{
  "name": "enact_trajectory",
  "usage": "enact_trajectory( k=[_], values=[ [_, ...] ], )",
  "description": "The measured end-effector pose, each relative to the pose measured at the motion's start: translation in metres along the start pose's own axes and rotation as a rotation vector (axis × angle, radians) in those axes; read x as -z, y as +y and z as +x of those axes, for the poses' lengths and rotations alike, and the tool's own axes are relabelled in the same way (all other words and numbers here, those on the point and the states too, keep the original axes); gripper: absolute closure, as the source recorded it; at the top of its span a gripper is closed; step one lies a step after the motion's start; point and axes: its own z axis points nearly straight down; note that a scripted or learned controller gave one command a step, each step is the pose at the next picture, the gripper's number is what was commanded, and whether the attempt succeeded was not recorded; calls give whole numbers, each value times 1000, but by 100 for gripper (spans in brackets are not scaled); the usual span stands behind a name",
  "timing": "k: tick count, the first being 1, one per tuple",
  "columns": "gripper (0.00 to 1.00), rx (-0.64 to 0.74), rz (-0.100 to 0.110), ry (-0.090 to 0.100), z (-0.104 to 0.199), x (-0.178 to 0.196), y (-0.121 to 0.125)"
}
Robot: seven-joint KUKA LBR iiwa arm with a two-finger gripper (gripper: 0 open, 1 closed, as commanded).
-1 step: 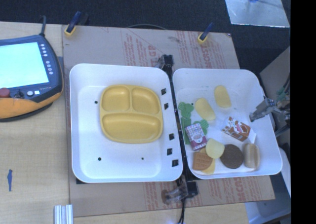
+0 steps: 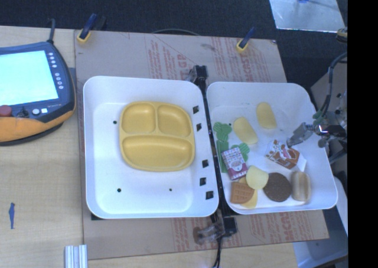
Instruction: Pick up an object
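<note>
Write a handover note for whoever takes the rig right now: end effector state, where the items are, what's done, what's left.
End effector: at the right edge of the right bin, low over it, beside the red-and-white packet. Nothing visibly held; finger state unclear.
Right bin items: two yellow pieces near the top, green piece, pink carton, brown disc, bread roll, cracker.
Left bin: yellow divided plate.
Done: nothing picked yet.
Left: grasp and lift one item; the packet is nearest.
</note>
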Motion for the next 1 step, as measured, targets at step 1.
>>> enact_trajectory(
  k=[1],
  values=[
    [0,2,-3,1,17,-114,27]
  ],
)
